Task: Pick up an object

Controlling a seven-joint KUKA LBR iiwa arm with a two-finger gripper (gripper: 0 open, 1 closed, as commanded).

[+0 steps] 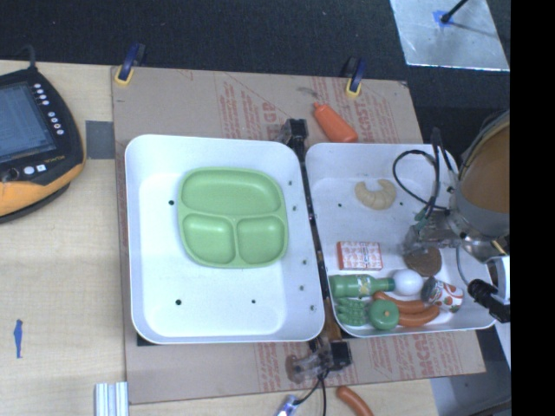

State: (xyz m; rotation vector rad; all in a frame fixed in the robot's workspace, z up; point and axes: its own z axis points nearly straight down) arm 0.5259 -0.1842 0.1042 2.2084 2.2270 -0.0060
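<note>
The right bin (334,172) holds several small items. A tan croissant-shaped piece (375,194) lies near its back, and a red and white box (359,255) sits in the middle. Along the front are a green bottle (355,285), a white egg (407,282), an orange sausage-shaped toy (414,315) and a green round piece (383,315). A brown disc (422,258) lies at the right. My gripper (427,232) reaches in from the right edge and hangs low just above the brown disc, with black cables looping over it.
The left bin (156,302) holds a green divided plate (232,216). An orange carrot toy (334,124) lies on the cardboard behind the bins, and another orange piece (355,399) lies in front. A teach pendant (35,141) rests at the far left.
</note>
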